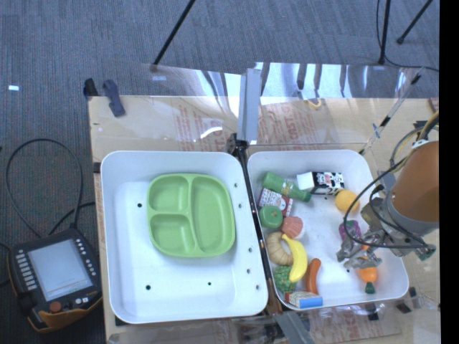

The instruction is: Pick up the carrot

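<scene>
The carrot [368, 276] is a short orange piece with a green stub at its near end. It lies in the front right corner of the right bin [393, 287]. My gripper [358, 255] hangs low over the bin floor just behind and slightly left of the carrot, very close to it. Nothing visibly sits inside the gripper. The orange wrist band [424, 185] rises to the right of it.
Toys crowd the right bin: a green bottle [283, 186], cow-print carton [328, 180], lemon [346, 201], purple piece [351, 229], banana [296, 256] and orange-red sausage shape [313, 274]. A green divided plate [191, 215] lies in the left bin [125, 264].
</scene>
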`<state>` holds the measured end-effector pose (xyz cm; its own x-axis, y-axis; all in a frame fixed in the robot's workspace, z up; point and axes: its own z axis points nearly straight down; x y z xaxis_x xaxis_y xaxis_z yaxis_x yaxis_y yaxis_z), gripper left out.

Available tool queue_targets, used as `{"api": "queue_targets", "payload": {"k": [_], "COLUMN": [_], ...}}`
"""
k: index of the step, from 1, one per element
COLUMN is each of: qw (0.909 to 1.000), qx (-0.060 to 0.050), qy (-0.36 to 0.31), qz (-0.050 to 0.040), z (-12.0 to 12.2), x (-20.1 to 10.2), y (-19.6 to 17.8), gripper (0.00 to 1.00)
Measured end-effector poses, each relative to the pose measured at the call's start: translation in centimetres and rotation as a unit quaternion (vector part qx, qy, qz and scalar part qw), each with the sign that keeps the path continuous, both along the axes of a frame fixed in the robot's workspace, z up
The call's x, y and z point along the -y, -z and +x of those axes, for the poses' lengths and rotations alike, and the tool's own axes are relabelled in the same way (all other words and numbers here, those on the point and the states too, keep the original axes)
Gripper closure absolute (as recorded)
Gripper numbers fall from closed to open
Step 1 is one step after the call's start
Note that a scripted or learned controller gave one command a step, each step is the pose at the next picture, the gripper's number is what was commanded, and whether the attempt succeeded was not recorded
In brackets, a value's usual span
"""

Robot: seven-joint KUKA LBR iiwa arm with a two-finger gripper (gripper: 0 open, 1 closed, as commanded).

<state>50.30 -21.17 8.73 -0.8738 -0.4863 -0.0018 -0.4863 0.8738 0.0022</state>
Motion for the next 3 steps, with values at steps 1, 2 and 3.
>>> {"api": "queue_targets", "payload": {"k": [1, 2, 3], "qw": [1.0000, 0.9998, 0.9990], "qx": [0.001, 0.011, -0.001], "qy": [-0.001, 0.015, 0.045], "qz": [0.0012, -0.0053, 0.0002], "z": [0.1, 0.6, -0.2], "x": [-0.2, 0.0, -5.2], "y": [-1.0, -14.2, -11.9], "gripper": [1.00, 1.00, 0.00]}}
